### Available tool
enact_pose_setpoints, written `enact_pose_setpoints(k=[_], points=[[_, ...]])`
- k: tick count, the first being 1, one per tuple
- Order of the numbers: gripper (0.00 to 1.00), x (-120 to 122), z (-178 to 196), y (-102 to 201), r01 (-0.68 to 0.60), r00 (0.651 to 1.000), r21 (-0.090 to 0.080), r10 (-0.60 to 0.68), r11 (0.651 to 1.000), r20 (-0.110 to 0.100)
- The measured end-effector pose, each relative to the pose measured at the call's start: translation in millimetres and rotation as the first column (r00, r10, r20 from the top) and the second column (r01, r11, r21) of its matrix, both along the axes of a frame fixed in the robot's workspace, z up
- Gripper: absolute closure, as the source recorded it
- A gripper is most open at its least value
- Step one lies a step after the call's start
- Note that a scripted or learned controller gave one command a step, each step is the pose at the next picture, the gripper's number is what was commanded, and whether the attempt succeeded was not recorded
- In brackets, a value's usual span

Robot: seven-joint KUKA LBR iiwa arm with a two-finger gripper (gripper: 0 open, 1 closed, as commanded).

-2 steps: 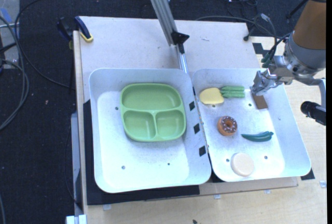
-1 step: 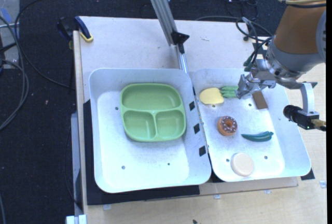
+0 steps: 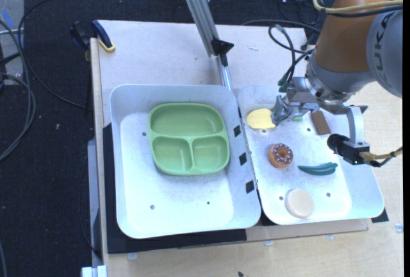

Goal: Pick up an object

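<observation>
The right bin (image 3: 359, 195) holds a yellow lemon-like piece (image 3: 259, 119) at its upper left, a sprinkled donut (image 3: 280, 155) in the middle, a teal pepper (image 3: 318, 168) to the right and a cream round disc (image 3: 299, 202) near the front. A brown block (image 3: 319, 122) lies under the arm. My gripper (image 3: 281, 117) hangs low at the lemon's right edge, touching or nearly touching it. Nothing shows between its fingers.
The left bin (image 3: 128, 205) carries a green three-compartment plate (image 3: 189, 138). A slanted metal pole (image 3: 200, 6) crosses above the bench and ends near the bins' shared edge. Cables trail from the arm, and a black clamp (image 3: 349, 149) hangs over the right bin.
</observation>
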State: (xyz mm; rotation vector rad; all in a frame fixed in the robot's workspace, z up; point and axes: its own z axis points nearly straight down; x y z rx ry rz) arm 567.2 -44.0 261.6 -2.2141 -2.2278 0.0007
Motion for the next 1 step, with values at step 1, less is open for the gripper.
enact_pose_setpoints(k=[1], points=[[1.0, 1.7, -19.0, 51.8, 0.0, 1.0, 0.0, 0.0, 1.0, -0.001]])
